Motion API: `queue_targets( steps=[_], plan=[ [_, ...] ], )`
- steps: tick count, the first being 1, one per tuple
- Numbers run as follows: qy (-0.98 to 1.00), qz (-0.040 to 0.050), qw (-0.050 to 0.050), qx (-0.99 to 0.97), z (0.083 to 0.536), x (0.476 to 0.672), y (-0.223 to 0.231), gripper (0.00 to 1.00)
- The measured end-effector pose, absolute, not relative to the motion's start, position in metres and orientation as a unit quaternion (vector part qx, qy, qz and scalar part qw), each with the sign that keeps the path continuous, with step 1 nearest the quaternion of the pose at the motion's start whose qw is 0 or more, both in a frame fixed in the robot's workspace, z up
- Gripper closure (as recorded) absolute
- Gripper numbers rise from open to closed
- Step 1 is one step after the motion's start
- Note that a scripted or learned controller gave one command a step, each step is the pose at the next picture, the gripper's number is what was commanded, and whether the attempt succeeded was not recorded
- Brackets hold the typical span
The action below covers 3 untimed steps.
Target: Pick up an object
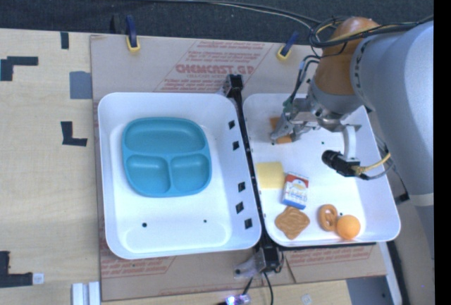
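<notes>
Grey arm with orange band reaches in from the right, over the right bin (380, 222). Claw (285, 129) sits low in the bin's upper left part, by the divider. A small orange-brown object (282, 139) lies right at the claw tips; cannot tell whether the claw is open or closed, or whether it grips that object.

Other items in the right bin, toward the near edge: yellow block (270, 175) beside the divider; small red, white and blue box (296, 191) just right of it; brown cookie-like piece (292, 222) below the box; pretzel (328, 216) touching an orange ball (348, 227) at the near right.

Left bin (113, 226) holds a blue divided tray (168, 157), three compartments, lying flat in the upper half.

Both bins rest on a cardboard sheet (204, 67) on the table (42, 177). Black cable (232, 4) runs across the dark floor above.
</notes>
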<state>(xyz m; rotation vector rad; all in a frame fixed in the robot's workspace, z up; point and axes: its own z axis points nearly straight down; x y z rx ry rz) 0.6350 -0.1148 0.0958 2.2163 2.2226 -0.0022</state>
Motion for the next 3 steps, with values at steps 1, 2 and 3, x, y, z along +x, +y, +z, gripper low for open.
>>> queue_targets(
  steps=[1, 2, 3],
  plan=[
    [0.707, 0.0009, 0.001, 0.707, 0.149, 0.634, -0.124, 1.00],
    [0.708, 0.0012, 0.001, 0.706, 0.203, 0.629, -0.115, 1.00],
    [0.708, 0.0009, 0.001, 0.707, 0.255, 0.630, -0.115, 1.00]
  ],
)
